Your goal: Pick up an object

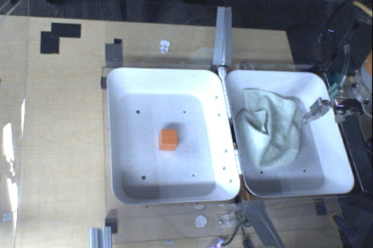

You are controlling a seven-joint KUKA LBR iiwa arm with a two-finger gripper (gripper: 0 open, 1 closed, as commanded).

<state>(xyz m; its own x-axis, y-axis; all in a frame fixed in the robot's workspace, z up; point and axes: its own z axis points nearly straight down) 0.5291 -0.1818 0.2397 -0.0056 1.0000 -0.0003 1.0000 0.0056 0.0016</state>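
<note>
Only cube point(168, 140) mid-bin, sides free

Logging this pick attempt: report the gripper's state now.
Gripper: above the right bin's right edge, beside the crumpled cloth; open or shut cannot be told, and nothing is seen held between its fingers.

An orange cube point(168, 140) sits near the middle of the left bin point(125, 183); a crumpled pale cloth point(273, 127) fills the right bin point(332, 180), gripper point(317, 108) at its right edge
</note>
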